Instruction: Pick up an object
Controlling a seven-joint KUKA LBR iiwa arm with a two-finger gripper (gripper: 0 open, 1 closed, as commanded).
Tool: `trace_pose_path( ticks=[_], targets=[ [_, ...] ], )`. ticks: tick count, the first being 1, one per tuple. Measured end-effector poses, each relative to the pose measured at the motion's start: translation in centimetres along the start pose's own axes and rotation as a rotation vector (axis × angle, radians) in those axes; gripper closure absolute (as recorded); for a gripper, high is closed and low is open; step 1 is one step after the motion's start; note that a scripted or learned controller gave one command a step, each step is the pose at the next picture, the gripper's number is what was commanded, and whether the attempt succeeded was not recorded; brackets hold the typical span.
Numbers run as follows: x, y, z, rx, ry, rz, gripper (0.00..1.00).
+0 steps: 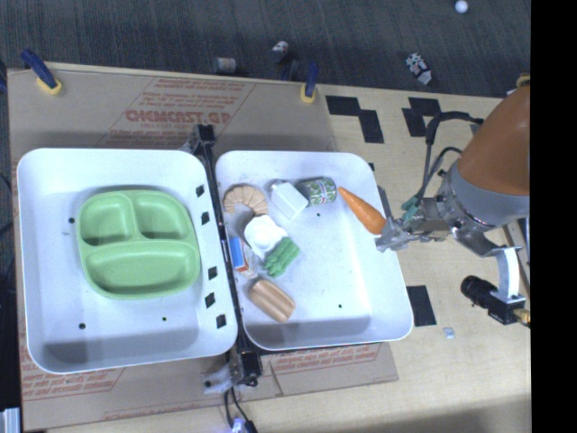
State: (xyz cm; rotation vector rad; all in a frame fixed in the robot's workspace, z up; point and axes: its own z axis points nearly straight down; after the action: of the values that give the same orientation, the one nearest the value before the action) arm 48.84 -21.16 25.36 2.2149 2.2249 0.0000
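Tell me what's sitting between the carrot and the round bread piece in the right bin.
In the camera view, between the carrot and the round bread piece lie a white block and a small green can, side by side along the right bin's far side.

You look down from one fixed camera above the bench (451,377), tilted slightly, far enough off to take in both bins: one (45,269) at the frame's left, the other (352,278) at centre. Dark floor (180,16) crosses the top; the arm (496,170) enters from the right.
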Motion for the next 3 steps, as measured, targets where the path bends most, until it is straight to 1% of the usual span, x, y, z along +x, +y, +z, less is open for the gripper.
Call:
trace_pose_path(
  ticks=[1, 2, 3],
  targets=[
    [0.2, 3.1, 11.7, 0.007, 0.003, -0.004, 1.00],
    [0.0, -0.4, 4.9, 0.002, 0.002, 0.000, 1.00],
    [6.2, -1.1, 3.6, 0.003, 0.002, -0.004, 1.00]
  ],
)
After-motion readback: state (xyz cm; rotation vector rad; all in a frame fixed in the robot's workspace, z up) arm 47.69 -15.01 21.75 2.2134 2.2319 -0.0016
